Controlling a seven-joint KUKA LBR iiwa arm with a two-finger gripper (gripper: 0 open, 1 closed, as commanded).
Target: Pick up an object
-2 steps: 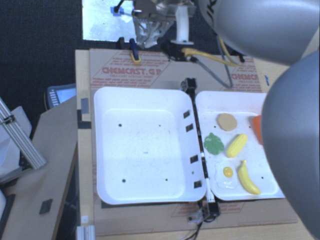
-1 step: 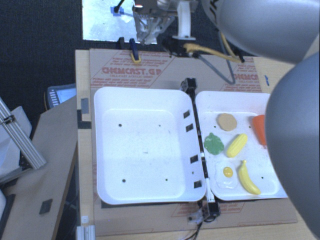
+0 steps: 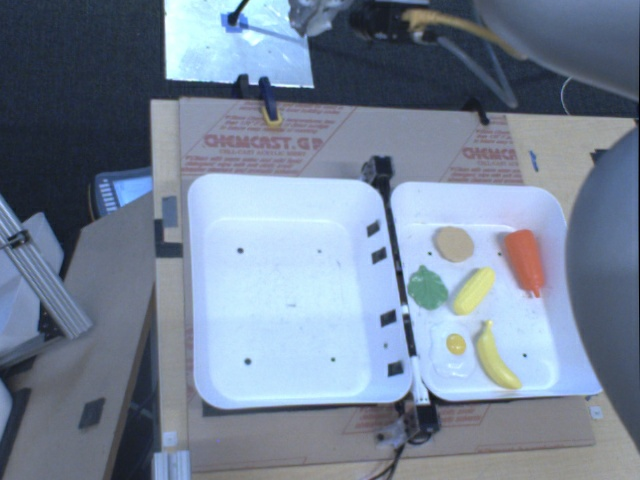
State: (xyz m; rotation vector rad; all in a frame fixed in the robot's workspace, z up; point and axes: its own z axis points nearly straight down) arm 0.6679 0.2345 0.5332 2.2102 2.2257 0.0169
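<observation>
The right bin point(image 3: 560, 218) holds several toy foods. A tan round patty point(image 3: 454, 244) lies at its back, with an orange carrot point(image 3: 524, 260) to the right of it. A green broccoli piece point(image 3: 428, 288) and a yellow corn cob point(image 3: 474, 291) sit mid-bin. Toward the front are a fried egg point(image 3: 456, 348) and a banana point(image 3: 496, 356). My gripper point(image 3: 318, 3) hangs high at the top of the view, far beyond the bins and over the shiny plate, well away from every object.
The left bin point(image 3: 280, 288) sits beside the right one, joined by a black clip strip point(image 3: 390, 268). Both rest on a cardboard sheet point(image 3: 300, 138). A shiny metal plate point(image 3: 235, 28) lies behind. My grey arm point(image 3: 600, 268) looms along the right side.
</observation>
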